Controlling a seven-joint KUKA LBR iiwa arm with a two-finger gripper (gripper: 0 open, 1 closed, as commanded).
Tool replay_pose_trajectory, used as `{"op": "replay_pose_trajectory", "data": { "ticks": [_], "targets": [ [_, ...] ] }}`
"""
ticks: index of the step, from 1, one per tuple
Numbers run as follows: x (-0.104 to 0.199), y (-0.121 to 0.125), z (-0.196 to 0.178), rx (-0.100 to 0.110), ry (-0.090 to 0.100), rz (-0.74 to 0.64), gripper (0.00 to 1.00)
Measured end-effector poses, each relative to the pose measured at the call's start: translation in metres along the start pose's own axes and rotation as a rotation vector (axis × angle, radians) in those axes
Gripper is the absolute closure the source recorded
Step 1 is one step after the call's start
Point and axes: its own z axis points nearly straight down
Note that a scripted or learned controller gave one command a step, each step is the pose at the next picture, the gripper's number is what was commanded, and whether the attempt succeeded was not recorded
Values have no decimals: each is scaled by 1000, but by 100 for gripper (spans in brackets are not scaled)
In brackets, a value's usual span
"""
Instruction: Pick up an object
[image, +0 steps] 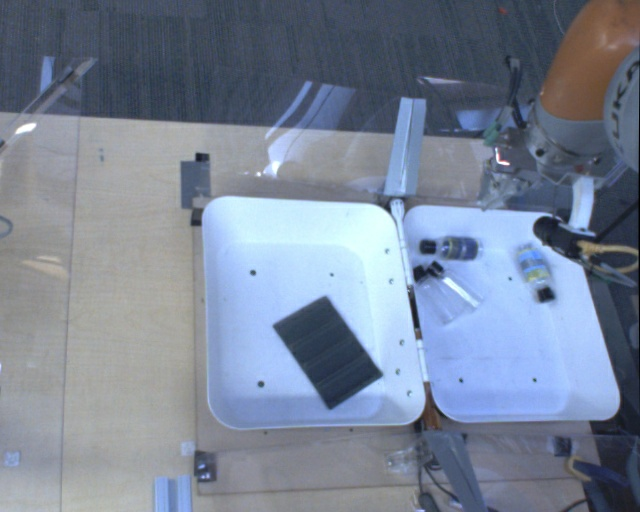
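Observation:
The left bin (230, 330) holds a dark ribbed rectangular pad (327, 351) lying flat and turned at an angle. In the right bin (520, 390) lie three small bottles: a dark one (452, 247) on its side near the back left, a clear one with a black cap (442, 288) just in front of it, and one with a blue and yellow label (535, 268) toward the right. My gripper (503, 178) hangs from the grey and orange arm (585, 70) over the back rim of the right bin, apart from all the bottles.
A metal divider post (404, 150) stands behind the gap between the bins. A black bracket (195, 182) sits at the left bin's back left corner. Cables and a black fitting (580, 245) hang by the right bin's right edge.

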Motion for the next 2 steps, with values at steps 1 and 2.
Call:
{"op": "replay_pose_trajectory", "data": {
  "ticks": [1, 2],
  "targets": [
    [-36, 16, 22, 18, 2, -32, 100],
    [10, 9, 86, 22, 4, -20, 100]
  ]
}}
